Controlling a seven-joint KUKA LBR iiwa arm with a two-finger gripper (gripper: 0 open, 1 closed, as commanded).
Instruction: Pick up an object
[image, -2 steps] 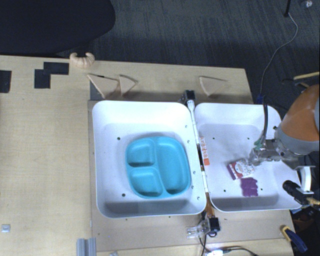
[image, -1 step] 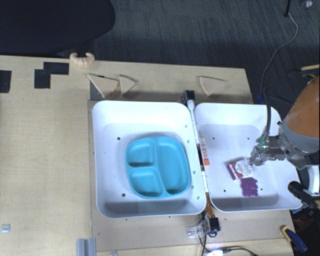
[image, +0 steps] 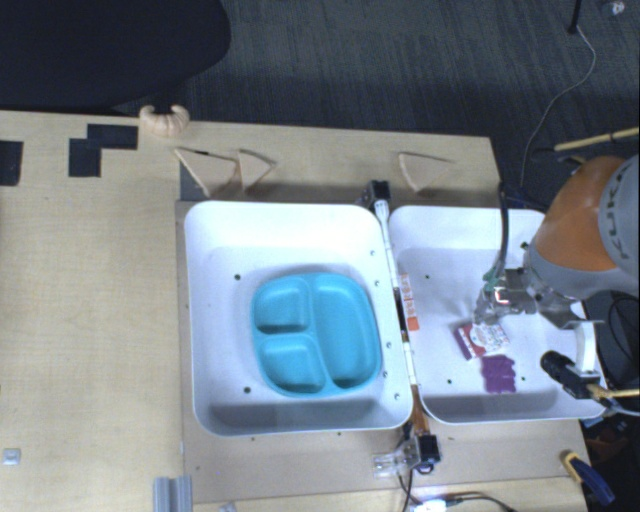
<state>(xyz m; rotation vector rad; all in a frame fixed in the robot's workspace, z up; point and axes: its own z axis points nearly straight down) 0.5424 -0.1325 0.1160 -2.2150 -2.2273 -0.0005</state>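
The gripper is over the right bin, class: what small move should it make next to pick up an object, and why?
Probably a short, straight descent. The gripper hangs just above a small dark red item and a purple piece lying on the right bin's floor, with nothing seen between its fingers. Lowering onto the nearest item seems the sensible step.

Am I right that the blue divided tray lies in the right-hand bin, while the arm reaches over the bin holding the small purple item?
Not quite. The camera view shows the blue divided tray in the left bin, not the right one. The rest holds: the arm reaches over the right bin, where the small purple item lies.
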